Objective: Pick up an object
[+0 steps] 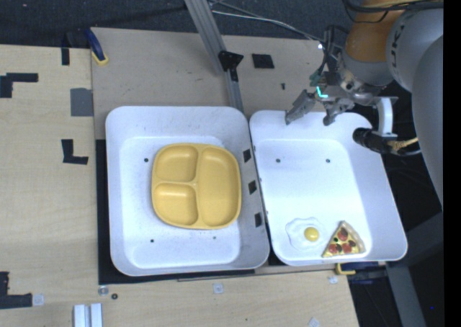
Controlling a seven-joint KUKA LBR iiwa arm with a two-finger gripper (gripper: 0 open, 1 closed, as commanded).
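A toy fried egg (305,233) and a toy pizza slice (344,240) lie side by side at the near edge of the right bin (317,167). My gripper (313,114) hangs over that bin's far rim, well away from both toys. Its two fingers are spread apart and open, with nothing between them.
A yellow three-compartment plate (196,185) lies in the middle of the left bin (130,174). A grey metal pole (209,23) slants down to the gap between the bins at the back. Black cables (385,144) trail by the right bin's far right corner.
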